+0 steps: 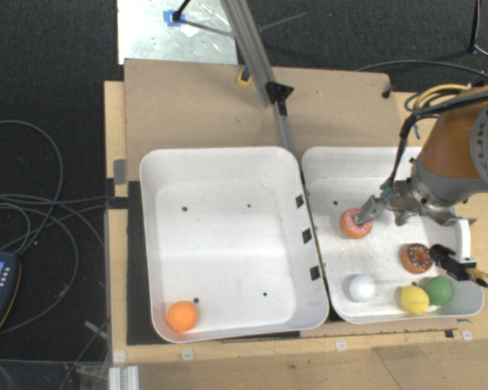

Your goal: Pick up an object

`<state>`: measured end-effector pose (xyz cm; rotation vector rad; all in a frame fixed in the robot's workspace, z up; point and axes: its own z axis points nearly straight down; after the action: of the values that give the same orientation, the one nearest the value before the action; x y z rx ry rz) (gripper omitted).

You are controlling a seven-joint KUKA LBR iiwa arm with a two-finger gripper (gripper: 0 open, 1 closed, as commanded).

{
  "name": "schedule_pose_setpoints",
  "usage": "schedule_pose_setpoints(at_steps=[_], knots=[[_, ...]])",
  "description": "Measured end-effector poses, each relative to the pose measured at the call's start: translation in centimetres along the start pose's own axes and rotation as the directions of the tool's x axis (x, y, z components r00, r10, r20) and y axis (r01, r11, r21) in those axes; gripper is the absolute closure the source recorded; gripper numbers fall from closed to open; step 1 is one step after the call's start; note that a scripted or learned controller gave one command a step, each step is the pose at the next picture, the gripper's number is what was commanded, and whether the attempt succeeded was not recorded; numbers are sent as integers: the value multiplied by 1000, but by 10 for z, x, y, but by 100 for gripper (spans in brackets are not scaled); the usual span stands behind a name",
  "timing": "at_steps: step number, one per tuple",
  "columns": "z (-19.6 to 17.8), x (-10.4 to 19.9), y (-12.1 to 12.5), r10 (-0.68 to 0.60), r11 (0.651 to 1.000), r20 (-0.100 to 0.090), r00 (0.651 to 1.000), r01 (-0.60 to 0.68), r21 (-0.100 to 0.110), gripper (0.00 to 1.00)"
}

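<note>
Closest to the lens, my claw (372,210) touches the pink donut's (356,224) upper-right edge; its spread I cannot tell.

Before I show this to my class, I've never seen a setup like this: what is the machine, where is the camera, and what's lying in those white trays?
One fixed camera looks down at a slant on a bench. The grey arm with an orange band, reaching in from the right, is a robot arm. Its two-finger gripper is down at a pink doughnut-like toy in the right bin; whether it grips the toy is unclear. That bin also holds a brown doughnut toy, a white ball, a yellow ball and a green ball. The left bin holds an orange ball.
</note>
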<state>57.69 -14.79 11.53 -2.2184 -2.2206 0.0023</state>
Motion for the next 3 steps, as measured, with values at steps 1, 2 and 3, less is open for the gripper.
schedule_pose_setpoints(at_steps=[1, 2, 3], knots=[[-13, -1, 1, 0, 1000, 1, 1000, 0, -6, 100], [-64, 1, -6, -2, 1000, 2, 1000, 2, -9, 100], [-95, 0, -5, -3, 1000, 2, 1000, 3, -8, 100]])
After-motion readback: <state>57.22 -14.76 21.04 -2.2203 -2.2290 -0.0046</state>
